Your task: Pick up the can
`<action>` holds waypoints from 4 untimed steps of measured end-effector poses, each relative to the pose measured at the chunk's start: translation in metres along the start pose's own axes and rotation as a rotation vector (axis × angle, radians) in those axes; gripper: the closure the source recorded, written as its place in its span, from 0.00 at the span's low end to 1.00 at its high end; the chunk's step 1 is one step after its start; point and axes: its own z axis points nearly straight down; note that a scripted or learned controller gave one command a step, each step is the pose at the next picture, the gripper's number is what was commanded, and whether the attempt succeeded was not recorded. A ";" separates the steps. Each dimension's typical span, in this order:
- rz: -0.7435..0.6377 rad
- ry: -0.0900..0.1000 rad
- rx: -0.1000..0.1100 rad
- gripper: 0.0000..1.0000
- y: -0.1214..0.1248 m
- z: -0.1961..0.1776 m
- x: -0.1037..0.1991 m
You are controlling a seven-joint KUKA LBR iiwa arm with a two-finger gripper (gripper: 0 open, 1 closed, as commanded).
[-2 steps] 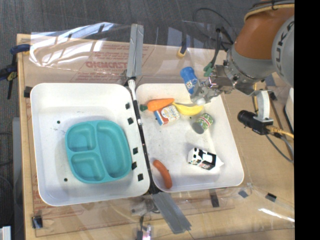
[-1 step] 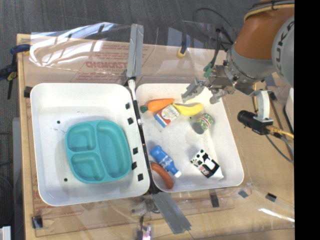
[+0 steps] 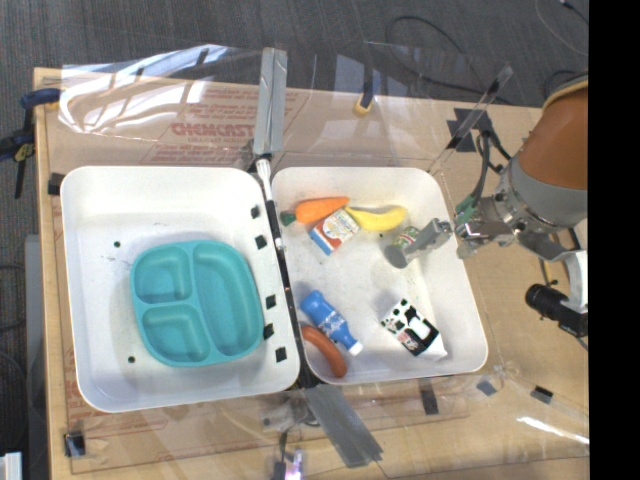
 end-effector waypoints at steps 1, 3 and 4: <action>0.076 0.001 0.002 0.00 0.030 0.076 -0.002; 0.088 0.000 0.001 0.00 0.085 0.101 -0.002; 0.112 0.002 0.004 0.00 0.073 0.099 -0.002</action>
